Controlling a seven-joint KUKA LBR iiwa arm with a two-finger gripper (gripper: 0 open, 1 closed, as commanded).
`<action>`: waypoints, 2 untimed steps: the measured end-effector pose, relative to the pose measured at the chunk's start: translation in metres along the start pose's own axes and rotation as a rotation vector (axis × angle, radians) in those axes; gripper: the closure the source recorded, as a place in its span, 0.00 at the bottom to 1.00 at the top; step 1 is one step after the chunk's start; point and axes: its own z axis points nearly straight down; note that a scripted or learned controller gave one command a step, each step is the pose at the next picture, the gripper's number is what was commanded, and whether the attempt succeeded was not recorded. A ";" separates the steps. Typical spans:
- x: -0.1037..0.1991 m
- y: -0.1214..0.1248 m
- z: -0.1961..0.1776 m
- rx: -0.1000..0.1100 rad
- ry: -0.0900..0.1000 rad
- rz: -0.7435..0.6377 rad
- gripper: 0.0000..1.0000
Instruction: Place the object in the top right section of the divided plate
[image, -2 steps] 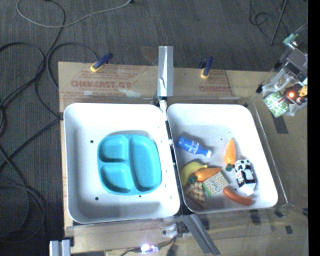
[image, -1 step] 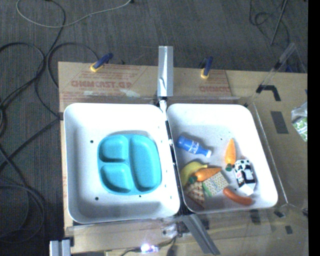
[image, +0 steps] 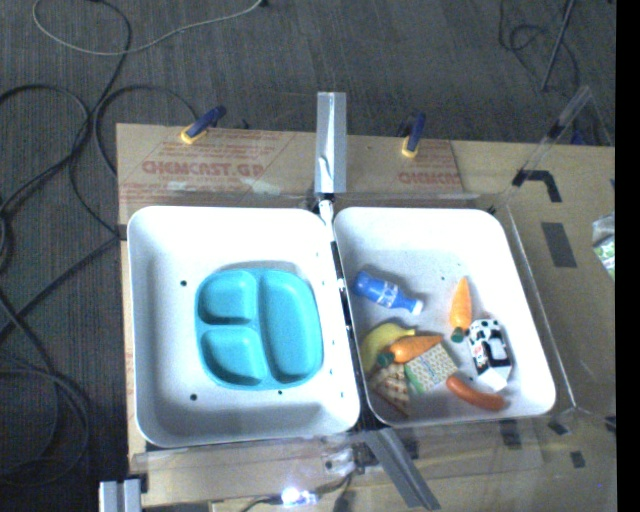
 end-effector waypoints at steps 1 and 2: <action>-0.002 0.002 0.000 0.000 -0.001 0.272 1.00; -0.001 0.004 -0.007 0.001 -0.011 0.272 1.00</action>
